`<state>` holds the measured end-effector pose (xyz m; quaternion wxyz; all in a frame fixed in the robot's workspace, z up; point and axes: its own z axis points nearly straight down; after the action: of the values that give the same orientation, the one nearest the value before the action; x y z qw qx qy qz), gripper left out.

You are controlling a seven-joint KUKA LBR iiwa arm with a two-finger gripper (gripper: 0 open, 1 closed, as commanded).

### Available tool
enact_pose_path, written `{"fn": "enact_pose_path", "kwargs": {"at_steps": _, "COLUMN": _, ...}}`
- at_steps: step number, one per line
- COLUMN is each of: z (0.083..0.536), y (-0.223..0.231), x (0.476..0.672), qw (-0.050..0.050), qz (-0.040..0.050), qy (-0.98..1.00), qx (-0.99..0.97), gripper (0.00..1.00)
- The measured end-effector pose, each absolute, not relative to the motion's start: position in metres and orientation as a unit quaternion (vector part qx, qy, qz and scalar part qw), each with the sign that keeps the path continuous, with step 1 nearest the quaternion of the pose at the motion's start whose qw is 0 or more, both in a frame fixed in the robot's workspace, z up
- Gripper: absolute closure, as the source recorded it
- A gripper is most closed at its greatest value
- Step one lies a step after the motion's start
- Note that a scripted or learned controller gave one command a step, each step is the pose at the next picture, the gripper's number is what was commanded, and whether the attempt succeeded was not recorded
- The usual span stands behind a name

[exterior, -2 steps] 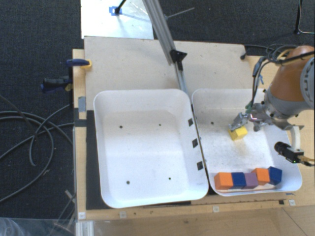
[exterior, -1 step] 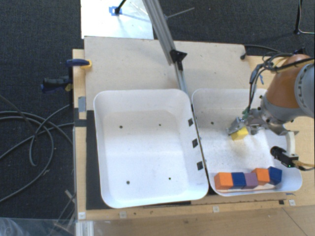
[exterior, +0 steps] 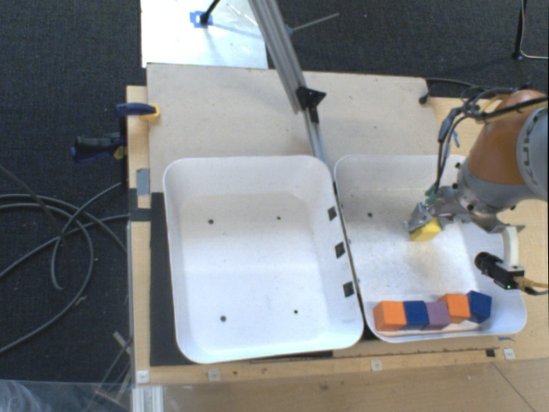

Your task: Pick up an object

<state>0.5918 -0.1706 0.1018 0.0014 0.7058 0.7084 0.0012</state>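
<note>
My gripper (exterior: 423,221) reaches into the right bin (exterior: 377,187) from the right, at about the bin's middle height. A small yellow block (exterior: 427,230) sits right at its tip, partly covered by it. The view is too small to tell whether the block is gripped or only lies beneath. Along the right bin's front wall stands a row of blocks: orange (exterior: 391,315), blue (exterior: 416,313), purple (exterior: 437,314), a second orange (exterior: 458,306) and a second blue (exterior: 479,304).
The left bin (exterior: 184,230) lies beside the right one, their walls meeting in the middle. A grey metal pole (exterior: 283,50) slants down from the top to the bins' shared back corner. Cables hang off the arm's wrist (exterior: 502,269) at the right.
</note>
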Motion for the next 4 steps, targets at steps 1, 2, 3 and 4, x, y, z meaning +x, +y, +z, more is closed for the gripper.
{"fn": "enact_pose_path", "kwargs": {"at_steps": 1, "z": 0.142, "y": -0.167, "x": 0.597, "qw": 0.002, "qz": 0.0015, "qy": 0.709, "qx": 0.705, "gripper": 1.00}}
{"fn": "enact_pose_path", "kwargs": {"at_steps": 2, "z": 0.090, "y": -0.087, "x": 0.591, "qw": 0.001, "qz": 0.0014, "qy": 0.711, "qx": 0.703, "gripper": 1.00}}
{"fn": "enact_pose_path", "kwargs": {"at_steps": 3, "z": 0.195, "y": 0.003, "x": 0.595, "qw": 0.002, "qz": 0.0045, "qy": 0.712, "qx": 0.702, "gripper": 1.00}}
{"fn": "enact_pose_path", "kwargs": {"at_steps": 4, "z": 0.213, "y": 0.066, "x": 0.638, "qw": 0.001, "qz": 0.0035, "qy": 0.712, "qx": 0.703, "gripper": 1.00}}
